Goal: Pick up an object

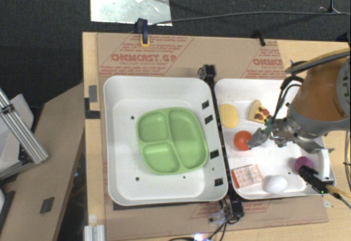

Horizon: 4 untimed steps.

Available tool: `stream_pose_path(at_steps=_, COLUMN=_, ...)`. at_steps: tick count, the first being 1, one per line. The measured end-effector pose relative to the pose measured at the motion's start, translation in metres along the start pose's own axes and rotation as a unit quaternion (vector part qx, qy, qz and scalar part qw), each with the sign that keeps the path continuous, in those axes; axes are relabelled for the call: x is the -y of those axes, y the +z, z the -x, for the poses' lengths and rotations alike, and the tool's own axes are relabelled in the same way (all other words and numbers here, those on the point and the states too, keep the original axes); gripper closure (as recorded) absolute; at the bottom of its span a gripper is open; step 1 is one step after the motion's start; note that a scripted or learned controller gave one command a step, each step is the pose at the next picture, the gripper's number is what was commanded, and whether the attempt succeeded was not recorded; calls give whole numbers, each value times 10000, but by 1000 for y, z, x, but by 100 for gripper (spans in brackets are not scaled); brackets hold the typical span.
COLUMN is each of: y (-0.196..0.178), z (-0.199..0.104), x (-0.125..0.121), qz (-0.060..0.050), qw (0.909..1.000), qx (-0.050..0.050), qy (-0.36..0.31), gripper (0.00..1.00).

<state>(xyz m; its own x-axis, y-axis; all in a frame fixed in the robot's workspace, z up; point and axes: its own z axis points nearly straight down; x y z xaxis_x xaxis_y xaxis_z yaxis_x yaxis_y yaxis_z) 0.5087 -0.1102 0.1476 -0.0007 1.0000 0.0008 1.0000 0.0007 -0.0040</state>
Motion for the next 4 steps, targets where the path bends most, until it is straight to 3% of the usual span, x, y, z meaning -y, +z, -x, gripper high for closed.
stream_pose_path(at_steps=1, y=62, z=3, x=4, qz=-5, qw=10000, qx=-3, qy=-3, gripper=0)
stream_pose_path(at_steps=2, y=48, z=3, x=2, qz=31, qw=10000, qx=4, qy=-5, gripper=100)
stream_pose_path(at_steps=4, y=-77, z=-7, x=-4, qz=66, qw=10000, qx=12, qy=-24, gripper=100)
